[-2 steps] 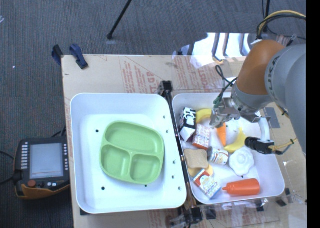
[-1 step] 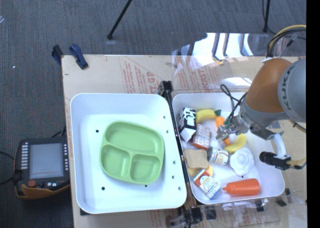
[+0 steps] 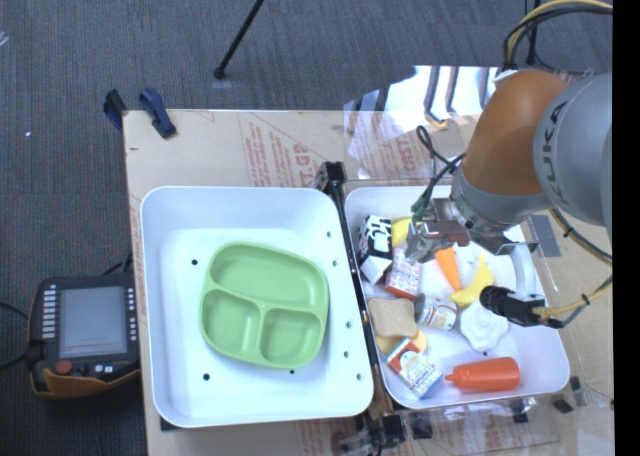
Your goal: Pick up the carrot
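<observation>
The carrot [image 3: 447, 268] is a short orange piece lying in the right bin [image 3: 556, 364], between a red-and-white packet [image 3: 403, 275] and a yellow banana [image 3: 471, 285]. My gripper [image 3: 428, 238] hangs over the bin's upper middle, just above and left of the carrot's top end. Nothing is visibly held in it. The grey arm with its orange band [image 3: 515, 144] reaches in from the upper right and hides the bin's far right part.
The right bin is crowded: a black-and-white carton [image 3: 375, 234], toast [image 3: 392, 317], a small can [image 3: 438, 316], a juice box [image 3: 414, 365], an orange-red bottle [image 3: 485, 375], a white lump [image 3: 484, 329]. A green divided plate [image 3: 265, 304] lies in the left bin [image 3: 170, 244].
</observation>
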`<state>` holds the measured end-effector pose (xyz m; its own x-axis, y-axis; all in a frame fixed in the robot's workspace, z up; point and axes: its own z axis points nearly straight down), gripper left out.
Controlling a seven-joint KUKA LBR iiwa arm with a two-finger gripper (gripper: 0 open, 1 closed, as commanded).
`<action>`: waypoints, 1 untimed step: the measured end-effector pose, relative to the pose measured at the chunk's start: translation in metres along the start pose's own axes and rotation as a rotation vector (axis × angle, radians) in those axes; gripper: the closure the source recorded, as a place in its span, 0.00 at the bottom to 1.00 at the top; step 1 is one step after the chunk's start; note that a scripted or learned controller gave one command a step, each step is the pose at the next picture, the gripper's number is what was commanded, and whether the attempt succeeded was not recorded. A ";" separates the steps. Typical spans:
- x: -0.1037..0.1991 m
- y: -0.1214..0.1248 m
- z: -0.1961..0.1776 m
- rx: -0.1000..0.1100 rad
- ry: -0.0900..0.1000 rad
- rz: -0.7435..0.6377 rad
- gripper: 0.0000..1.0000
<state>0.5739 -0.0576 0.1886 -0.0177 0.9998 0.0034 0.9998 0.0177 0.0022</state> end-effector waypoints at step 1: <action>-0.054 0.039 -0.056 0.002 -0.004 -0.363 1.00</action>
<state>0.6139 -0.1114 0.2449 -0.3719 0.9283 -0.0012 0.9283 0.3719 0.0010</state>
